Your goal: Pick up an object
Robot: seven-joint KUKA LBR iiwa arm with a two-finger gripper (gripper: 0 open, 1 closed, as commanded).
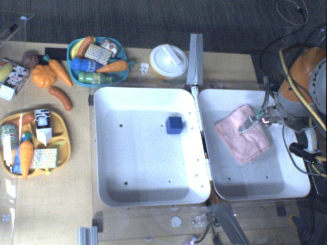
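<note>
We see the pincer (252,122) low over the pink cloth (242,133) in the right bin (286,188); we cannot tell its opening. The cloth lies flat beneath it, long axis slanting upper-left to lower-right. Well left sits a blue cube (174,124).

A: How many bins?
B: Two white bins (102,137), with one blue cube (174,124) and one pink cloth (240,137) between them.
A: And off to the side?
B: One blue bowl (76,78) and one yellow tray (64,137) of toy food, one white-lidded container (169,60), one small pumpkin (42,76).
</note>
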